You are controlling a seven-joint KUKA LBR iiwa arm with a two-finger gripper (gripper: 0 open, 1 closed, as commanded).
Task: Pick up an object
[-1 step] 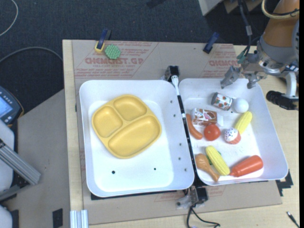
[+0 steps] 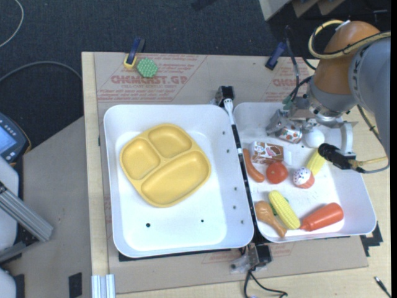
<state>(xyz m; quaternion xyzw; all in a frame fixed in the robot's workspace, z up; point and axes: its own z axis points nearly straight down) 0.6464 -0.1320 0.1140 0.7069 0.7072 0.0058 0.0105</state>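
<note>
Nearest the camera, along the front edge of the right bin [image 2: 366, 225], lay an orange carrot [image 2: 321, 216], a yellow corn cob [image 2: 284, 209] and a tan drumstick-shaped toy [image 2: 270, 218], the corn resting just beside and partly over the drumstick. Behind them sat a red tomato [image 2: 276, 173], a white ball with red specks [image 2: 302, 177], an orange sausage-like piece [image 2: 251, 166] against the bin's left wall, and a small brown and white packet [image 2: 268, 151]. A second, smaller yellow corn piece [image 2: 316, 163] lay near the speckled ball. The task named no one object; all of these toys lay loose on the floor of the right bin, none lifted.

The gripper [image 2: 291, 128] was low over the back of the right bin, under the arm's grey wrist and orange band. Its fingers were lost in a clutter of metal, cable and a pale rounded shape, so whether it was released or clenched could not be told, nor whether anything sat in it. A black part of the arm crossed in front of the small corn piece.

The left bin [image 2: 118, 185] held a yellow divided plate [image 2: 165, 164] with three compartments. On the cardboard bench [image 2: 186, 79] behind the bins lay a small green pad [image 2: 147, 66] beside a blue and yellow clip [image 2: 133, 53].
</note>
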